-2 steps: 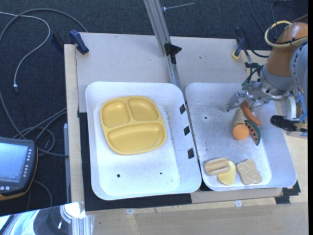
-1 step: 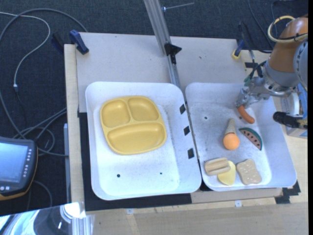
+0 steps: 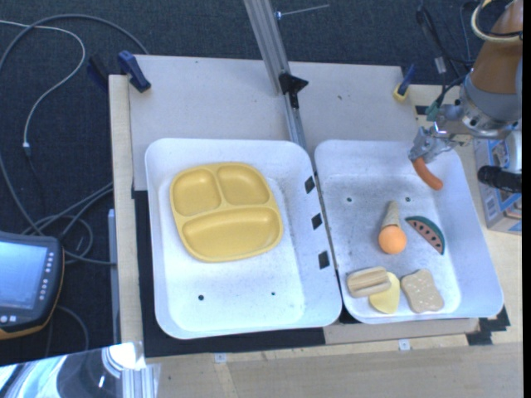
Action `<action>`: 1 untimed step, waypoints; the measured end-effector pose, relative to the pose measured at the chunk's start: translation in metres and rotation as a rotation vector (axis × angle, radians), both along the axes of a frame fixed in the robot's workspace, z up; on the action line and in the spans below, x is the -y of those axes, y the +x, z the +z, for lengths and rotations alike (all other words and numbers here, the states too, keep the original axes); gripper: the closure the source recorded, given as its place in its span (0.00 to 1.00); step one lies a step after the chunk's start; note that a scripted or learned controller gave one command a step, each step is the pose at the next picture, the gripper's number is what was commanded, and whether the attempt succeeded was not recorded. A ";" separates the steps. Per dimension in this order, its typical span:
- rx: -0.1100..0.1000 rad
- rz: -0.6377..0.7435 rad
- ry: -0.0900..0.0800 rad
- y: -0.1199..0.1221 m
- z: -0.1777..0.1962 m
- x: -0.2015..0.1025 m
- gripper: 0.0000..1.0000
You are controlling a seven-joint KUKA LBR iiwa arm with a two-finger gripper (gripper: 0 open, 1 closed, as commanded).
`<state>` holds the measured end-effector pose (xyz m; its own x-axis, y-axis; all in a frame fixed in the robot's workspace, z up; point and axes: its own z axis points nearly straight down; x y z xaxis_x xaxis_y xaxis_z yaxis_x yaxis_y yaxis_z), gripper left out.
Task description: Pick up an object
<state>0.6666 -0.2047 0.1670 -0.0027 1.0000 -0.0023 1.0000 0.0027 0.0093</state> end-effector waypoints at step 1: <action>0.000 -0.002 -0.001 -0.006 0.060 0.006 1.00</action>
